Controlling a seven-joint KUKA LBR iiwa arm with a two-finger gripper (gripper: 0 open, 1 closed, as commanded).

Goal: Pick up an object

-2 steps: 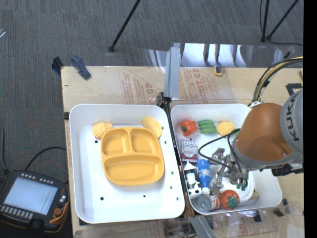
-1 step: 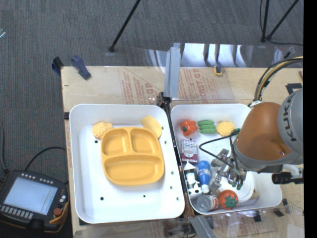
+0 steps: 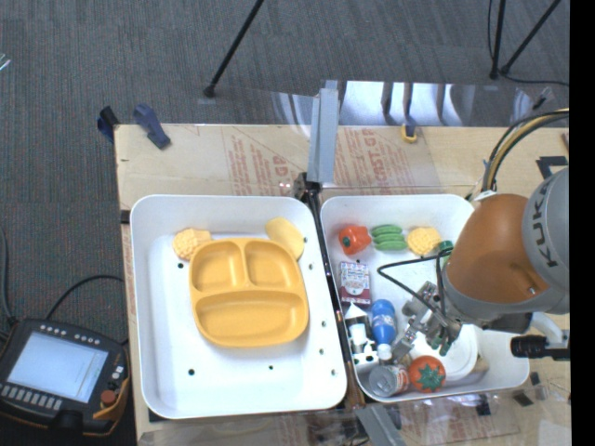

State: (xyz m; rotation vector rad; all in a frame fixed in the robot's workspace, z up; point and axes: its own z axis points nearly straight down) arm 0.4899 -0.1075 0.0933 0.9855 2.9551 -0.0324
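Camera view: gripper (image 3: 420, 326) low in the right bin (image 3: 491, 370), above the near clutter, just beside the blue bottle (image 3: 382, 321) and over the red tomato (image 3: 429, 372) and metal can (image 3: 388, 379). Finger spread impossible to tell at this slant, and nothing plainly held between them. Approach step by the look of it; next move likely calls for settling squarely over one item, then closing and lifting.

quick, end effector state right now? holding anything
End effector: low in the right bin, above the can and tomato; open or closed cannot be told, and nothing is visibly held.
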